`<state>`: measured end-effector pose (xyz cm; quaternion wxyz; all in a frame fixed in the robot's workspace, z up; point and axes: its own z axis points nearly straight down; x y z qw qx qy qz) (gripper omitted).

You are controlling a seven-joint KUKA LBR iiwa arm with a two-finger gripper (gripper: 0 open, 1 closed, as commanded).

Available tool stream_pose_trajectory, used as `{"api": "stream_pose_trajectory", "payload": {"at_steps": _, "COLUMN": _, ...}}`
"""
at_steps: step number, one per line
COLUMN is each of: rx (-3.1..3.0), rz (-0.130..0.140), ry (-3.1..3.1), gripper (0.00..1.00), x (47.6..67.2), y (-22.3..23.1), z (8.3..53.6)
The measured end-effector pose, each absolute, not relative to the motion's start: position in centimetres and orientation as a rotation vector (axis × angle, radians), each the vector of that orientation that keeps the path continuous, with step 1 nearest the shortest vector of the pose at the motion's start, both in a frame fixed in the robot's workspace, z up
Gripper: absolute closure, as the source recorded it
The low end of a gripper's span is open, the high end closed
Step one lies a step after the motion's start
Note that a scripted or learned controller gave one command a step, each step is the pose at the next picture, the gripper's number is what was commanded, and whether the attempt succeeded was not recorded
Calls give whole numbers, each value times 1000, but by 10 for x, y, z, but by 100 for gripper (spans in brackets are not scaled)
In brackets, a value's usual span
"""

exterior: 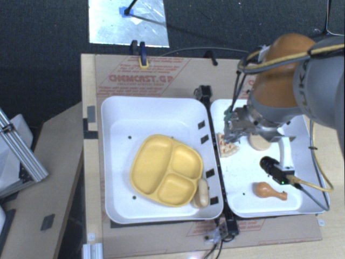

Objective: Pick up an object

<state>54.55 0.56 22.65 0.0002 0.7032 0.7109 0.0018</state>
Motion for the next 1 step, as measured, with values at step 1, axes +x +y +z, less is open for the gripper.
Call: {"api": "stream_pose_trajectory", "payload": {"at_steps": 1, "rx": 2211, "rz": 4, "ry": 2231, "gripper": 100, "x": 551, "y": 53, "z": 234}}
